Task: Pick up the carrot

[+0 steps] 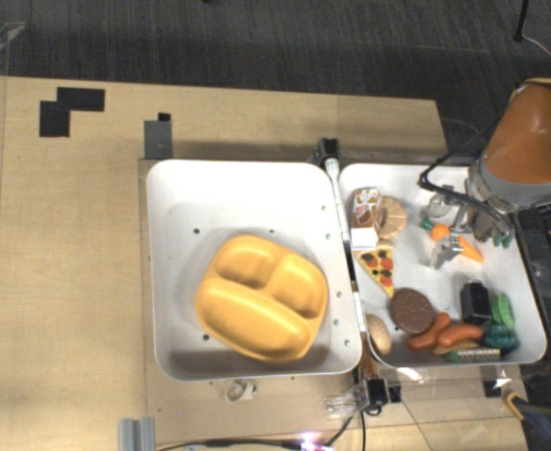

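Jaws (451,249) partly hide the carrot (464,247); grasp unclear.

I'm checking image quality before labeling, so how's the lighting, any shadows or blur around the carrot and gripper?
Camera view: even, soft lighting; the white right bin looks bright without harsh glare. The yellow bread casts a soft shadow in the left bin. The carrot under the gripper is small and slightly blurred.

The carrot (460,243) is a small orange toy with a bit of green at one end. It lies in the upper middle of the right bin (529,280), directly beneath my tool (464,238), well apart from the food toys crowded along the bin's near edge.
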Motion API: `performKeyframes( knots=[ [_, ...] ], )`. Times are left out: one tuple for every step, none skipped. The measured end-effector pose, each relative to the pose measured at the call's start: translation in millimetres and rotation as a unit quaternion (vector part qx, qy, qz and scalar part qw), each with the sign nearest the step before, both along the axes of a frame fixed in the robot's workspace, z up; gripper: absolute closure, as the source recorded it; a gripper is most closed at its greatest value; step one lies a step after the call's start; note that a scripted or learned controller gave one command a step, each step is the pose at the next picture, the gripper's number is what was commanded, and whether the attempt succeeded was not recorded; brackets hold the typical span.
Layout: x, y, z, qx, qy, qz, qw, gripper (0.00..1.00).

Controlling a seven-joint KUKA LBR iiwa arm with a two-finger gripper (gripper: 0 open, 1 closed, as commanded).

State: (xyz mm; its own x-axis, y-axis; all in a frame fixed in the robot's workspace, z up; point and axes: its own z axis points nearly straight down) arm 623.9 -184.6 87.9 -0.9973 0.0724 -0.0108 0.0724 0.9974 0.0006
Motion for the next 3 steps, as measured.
performKeyframes(
  knots=[
    [-56, 25, 2, -0.0009, -0.001, 0.024, 0.9997, 0.0],
    [2, -20, 1, -0.0002, -0.002, -0.042, 0.9991, 0.0],
    [-36, -19, 1, -0.0001, -0.002, -0.045, 0.999, 0.0]
  ],
)
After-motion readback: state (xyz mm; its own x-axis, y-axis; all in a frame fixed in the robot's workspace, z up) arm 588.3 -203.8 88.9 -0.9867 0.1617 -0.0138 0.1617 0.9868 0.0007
